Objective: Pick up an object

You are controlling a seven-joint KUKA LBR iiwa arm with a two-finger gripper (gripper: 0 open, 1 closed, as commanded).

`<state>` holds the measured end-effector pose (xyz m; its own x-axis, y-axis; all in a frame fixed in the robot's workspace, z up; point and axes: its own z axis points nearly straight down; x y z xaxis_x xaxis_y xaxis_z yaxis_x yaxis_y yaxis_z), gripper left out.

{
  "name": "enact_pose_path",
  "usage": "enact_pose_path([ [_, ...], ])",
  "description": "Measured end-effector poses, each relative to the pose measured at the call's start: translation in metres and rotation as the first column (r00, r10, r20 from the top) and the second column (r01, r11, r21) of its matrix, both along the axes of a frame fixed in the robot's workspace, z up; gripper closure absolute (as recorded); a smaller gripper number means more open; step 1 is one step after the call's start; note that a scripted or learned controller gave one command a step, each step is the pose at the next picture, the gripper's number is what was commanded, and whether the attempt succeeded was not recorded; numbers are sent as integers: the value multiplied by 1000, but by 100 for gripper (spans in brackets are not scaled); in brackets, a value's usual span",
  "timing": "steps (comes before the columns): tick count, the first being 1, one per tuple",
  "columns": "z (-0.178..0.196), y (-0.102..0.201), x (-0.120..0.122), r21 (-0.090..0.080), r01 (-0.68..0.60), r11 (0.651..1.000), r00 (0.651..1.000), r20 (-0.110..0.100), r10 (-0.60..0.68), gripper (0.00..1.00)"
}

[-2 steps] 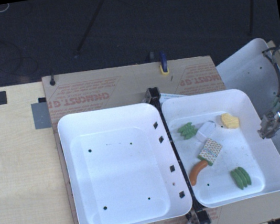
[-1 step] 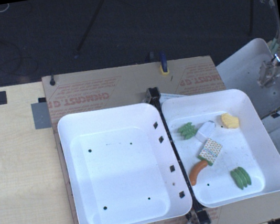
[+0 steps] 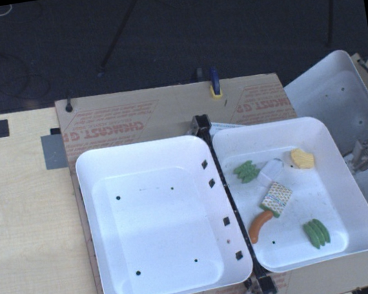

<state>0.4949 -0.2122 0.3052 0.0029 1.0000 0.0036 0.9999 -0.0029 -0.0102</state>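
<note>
The right bin (image 3: 338,152) holds several small objects. A green leafy piece (image 3: 247,171) lies near its left wall, a yellow piece (image 3: 302,158) sits toward the back right, and a clear pale piece (image 3: 271,172) rests between them. A patterned green-and-white packet (image 3: 276,198) lies in the middle, touching an orange carrot (image 3: 259,225) that points toward the front left. A green pea pod (image 3: 316,233) lies at the front right.
The left bin (image 3: 90,193) stands beside the right one, joined by a black divider with clips (image 3: 221,192). Both rest on a cardboard sheet (image 3: 131,120) on the wooden bench. A grey metal plate (image 3: 332,90) stands at the right edge.
</note>
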Motion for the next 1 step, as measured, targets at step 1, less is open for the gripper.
enact_pose_path([
  [1, -81, 78, 66, -1, -9, 1000, 1000, 6, 9, 100],
])
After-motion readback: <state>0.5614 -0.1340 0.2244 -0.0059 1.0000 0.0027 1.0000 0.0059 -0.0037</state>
